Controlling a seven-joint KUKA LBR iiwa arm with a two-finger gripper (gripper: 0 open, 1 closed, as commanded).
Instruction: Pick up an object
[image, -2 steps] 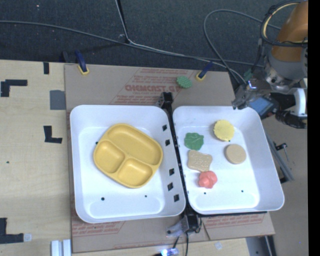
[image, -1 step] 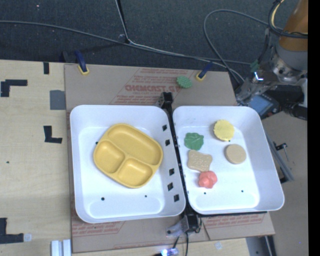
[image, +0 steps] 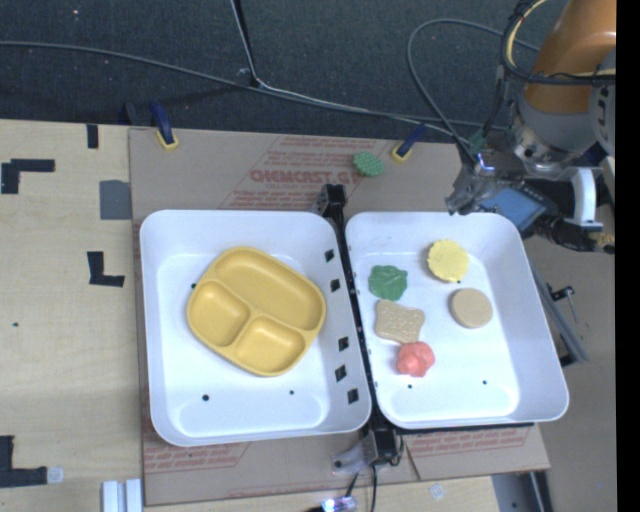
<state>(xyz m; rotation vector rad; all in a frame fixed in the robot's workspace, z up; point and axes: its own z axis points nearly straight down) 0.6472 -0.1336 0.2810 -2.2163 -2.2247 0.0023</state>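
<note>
The right bin (image: 520, 395) holds several toy foods. A green leafy piece (image: 388, 282) lies near its left wall, with a tan toast slice (image: 399, 321) just below it and a red lump (image: 415, 358) below that. A yellow ridged disc (image: 447, 260) and a tan round cookie (image: 470, 308) sit to the right. My gripper (image: 468, 196) hangs over the back rim of the right bin, up and to the right of the yellow disc, apart from all the pieces.
The left bin (image: 170, 400) holds a yellow divided plate (image: 257, 310). A small green ridged piece (image: 368, 164) lies on the cardboard behind the bins. Black clips line the wall between the bins. Cables cross the dark floor at the back.
</note>
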